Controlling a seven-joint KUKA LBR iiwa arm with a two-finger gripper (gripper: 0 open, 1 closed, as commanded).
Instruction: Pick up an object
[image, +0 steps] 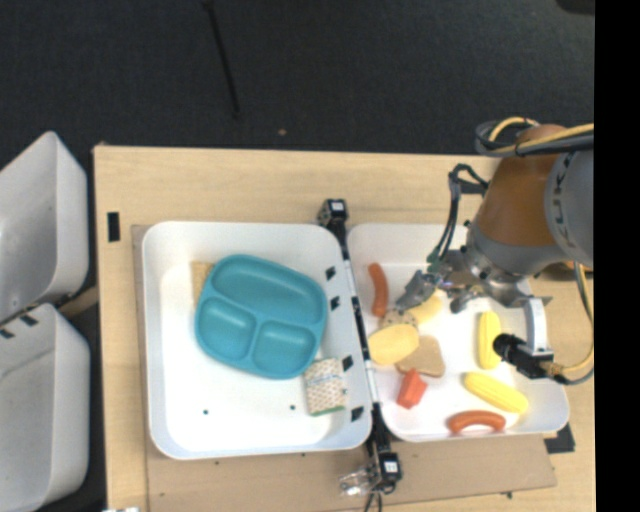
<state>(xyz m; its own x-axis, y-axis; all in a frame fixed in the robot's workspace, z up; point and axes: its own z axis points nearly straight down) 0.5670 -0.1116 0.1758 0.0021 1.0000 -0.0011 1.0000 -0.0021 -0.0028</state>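
My gripper (436, 298) hangs low over the left half of the right bin (540, 420), open, with its fingers (412, 293) spread apart. Just under it lies a small pale yellow piece (427, 313), and I cannot tell whether the fingers touch it. Close by are a yellow potato-like lump (392, 343), a tan bread slice (430, 356), a thin orange sausage (378, 288) and a red-orange chunk (411, 388). Nothing is held between the fingers.
Further right in the same bin lie two yellow pieces (487, 338) (496, 392) and a curved orange sausage (476, 423). The left bin (170, 400) holds a blue divided plate (262, 315) and a patterned packet (325, 385). The ridge between the bins (352, 310) lies close to my gripper's left.
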